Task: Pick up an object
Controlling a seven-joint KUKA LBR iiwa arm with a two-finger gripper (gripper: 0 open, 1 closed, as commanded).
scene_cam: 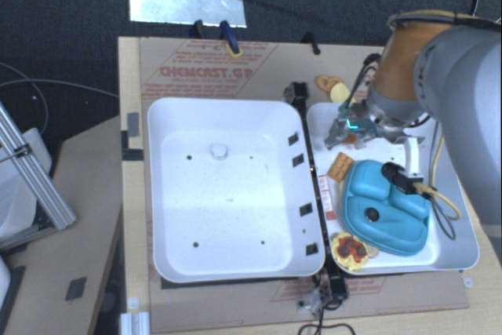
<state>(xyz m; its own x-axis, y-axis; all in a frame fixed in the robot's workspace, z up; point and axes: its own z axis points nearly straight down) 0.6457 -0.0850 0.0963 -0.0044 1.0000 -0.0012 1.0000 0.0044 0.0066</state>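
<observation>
— Where does your pick stand right now?

— You're early in it, by my reading. Your gripper (347, 131) sits low over the upper left part of the right bin (455, 251), right of centre in the frame, and nothing is visibly caught in it. Whether it's spread or closed, you can't tell from this angle; the wrist hides it.

— What could you go for?

— The nearest candidate is the small orange block (340, 166), just below the gripper in the frame. The big blue plastic object (386, 208) fills the middle of that bin, and a yellow-and-red toy (350, 250) lies at its lower left corner. The left bin (169, 118) holds just a small clear piece (218, 151).

— So what's left?

— As I judge it, everything that counts: the grasp itself and the lift. No object is off the bin floor yet.
</observation>
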